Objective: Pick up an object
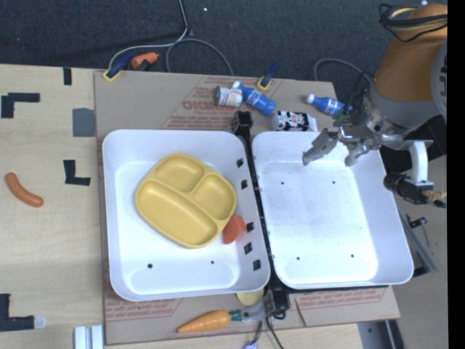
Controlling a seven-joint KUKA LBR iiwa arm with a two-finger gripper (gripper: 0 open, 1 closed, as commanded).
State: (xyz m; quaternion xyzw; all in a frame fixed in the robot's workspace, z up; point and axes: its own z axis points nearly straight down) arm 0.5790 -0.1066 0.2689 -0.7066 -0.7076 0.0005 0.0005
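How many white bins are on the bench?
2. The left bin holds a yellow divided plate with a small orange piece beside it. The right bin sits next to it, with the gripper open above its far edge.

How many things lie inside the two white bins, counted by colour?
Yellow: 1, the plate
Orange-red: 1, a small piece touching the plate's edge
Total: 2, both in the left bin
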